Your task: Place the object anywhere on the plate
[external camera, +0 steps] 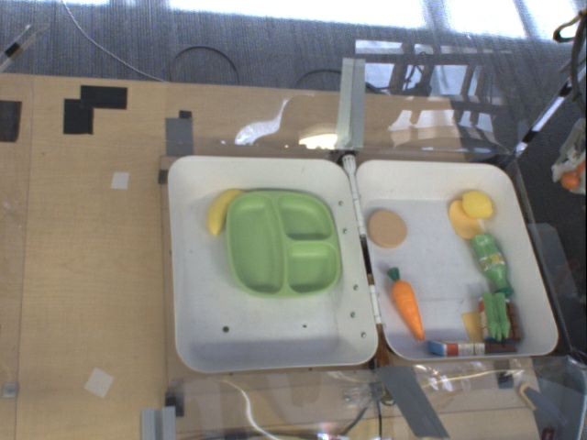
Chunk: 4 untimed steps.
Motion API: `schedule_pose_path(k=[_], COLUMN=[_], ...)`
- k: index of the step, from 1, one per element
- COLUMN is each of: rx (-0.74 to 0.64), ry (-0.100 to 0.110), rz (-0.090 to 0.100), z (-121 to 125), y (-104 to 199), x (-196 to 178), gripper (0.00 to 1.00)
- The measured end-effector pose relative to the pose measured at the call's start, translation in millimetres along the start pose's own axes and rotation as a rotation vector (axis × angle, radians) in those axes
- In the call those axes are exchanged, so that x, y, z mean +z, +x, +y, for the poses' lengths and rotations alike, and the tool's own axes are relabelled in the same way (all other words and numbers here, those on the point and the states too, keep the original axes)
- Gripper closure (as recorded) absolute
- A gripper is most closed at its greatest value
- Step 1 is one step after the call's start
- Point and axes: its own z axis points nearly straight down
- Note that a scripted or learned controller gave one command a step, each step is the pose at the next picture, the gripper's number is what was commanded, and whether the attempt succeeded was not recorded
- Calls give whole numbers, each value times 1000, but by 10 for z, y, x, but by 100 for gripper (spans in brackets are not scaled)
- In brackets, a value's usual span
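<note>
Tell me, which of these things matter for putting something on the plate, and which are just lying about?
For the job:
plate
carrot, one possible pick
banana, beside the plate

Lying about, unless picked instead:
tan disc
yellow pieces
green items
left bin and right bin

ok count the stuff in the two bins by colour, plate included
green: 3, the plate, a bottle, a toy
yellow: 2, a banana, a lemon
orange: 1, a carrot
tan: 1, a round cookie
total: 7, apart from a blurred multicoloured pile in the right bin's near corner
</note>
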Motion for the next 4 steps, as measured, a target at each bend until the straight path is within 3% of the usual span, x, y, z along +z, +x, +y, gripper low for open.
schedule_pose_path(k=[1,2,3,4], rx=[-102,-345,-400,-91], ry=[-13,-7,-21,-19], rz=[6,3,4,7], z=[566,327,595,904], y=[508,329,593,327], x=[630,-804,457,2141], gripper=[100,100,100,100])
